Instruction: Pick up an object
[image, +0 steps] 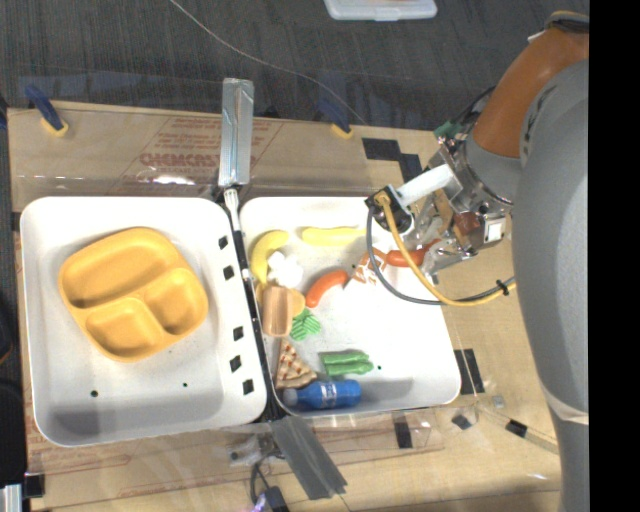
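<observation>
Two white bins are sitting side by side on the bench: the left bin (40, 330) in the left half of the frame, the right bin (425, 345) in the centre. The left bin is holding one item, a yellow divided tray (133, 291) with three compartments, lying toward its upper left. The right bin is holding a cluster along its left wall and upper middle, counted as follows: one yellow banana (262, 250) near the upper left corner, one pale yellow piece (331, 237) just right of it at the top, one small white piece (284, 270) touching the banana, one orange-red sausage shape (326, 287) near the centre, one tan cup-like piece (278, 310) against the left wall, one light green piece (305, 325) just beside it, one brown waffle-patterned wedge (291, 368) below, one dark green piece (346, 362) to its right, and one blue bottle (327, 394) lying on its side at the bottom edge. The arm is reaching in from the right of the frame; the gripper (437, 243) is hanging over the upper right part of the right bin, amid yellow and black cables. One red-orange piece (399, 259) is showing just beside the gripper; whether it is being grasped, and the finger state, cannot be read.
</observation>
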